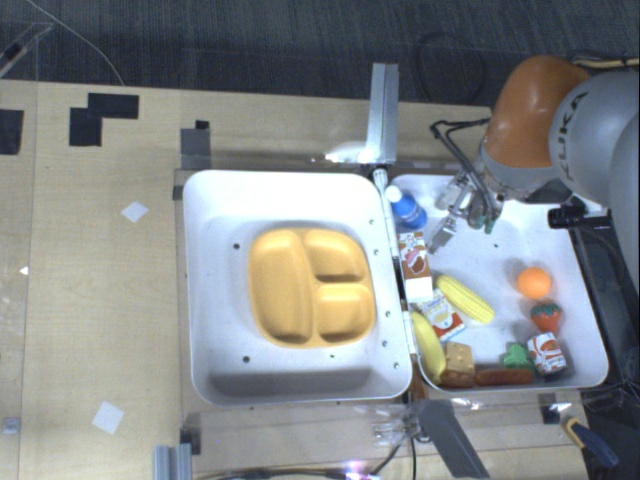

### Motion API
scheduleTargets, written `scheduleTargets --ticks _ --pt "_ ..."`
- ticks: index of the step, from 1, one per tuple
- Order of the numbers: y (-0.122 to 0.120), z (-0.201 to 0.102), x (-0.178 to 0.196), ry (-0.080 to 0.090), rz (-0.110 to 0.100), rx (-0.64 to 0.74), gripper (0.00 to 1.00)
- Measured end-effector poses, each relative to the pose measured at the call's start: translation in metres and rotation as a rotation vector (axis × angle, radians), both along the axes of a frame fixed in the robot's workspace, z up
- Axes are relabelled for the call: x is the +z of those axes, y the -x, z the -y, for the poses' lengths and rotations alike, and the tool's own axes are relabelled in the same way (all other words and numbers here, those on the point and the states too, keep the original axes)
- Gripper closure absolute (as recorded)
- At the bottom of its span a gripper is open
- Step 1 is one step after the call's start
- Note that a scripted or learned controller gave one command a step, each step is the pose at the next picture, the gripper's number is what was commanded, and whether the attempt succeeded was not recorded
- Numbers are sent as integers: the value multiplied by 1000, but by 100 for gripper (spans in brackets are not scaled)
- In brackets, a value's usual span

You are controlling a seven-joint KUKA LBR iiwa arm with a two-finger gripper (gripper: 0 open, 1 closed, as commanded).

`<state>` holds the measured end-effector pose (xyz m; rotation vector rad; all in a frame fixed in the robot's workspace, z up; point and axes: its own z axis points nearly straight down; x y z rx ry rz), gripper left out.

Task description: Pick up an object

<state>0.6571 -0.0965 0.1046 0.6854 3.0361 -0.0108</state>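
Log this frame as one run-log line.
arm: over right bin | gripper: above bin's upper left, near blue-capped bottle | held: nothing seen | left bin: yellow tray | status: no pick yet

We look down from a single fixed camera mounted above the bench, tilted so the far dark floor fills the top of the view. We sit at a middling height, near enough to take in both white bins whole. The left bin lies well off to the left of the gripper, the right bin beneath it, and the arm enters from the right edge.
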Motion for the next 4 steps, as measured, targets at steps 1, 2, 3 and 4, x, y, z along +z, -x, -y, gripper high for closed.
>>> scheduleTargets --ticks 1,2,3,4 --pt "-3 -2 14 -1 12 6 100" --pt "-4 -1 15 0 13 6 0" --pt "19 -3 48 -11 -14 33 0" --pt "29 2 -15 -5 -15 350 0"
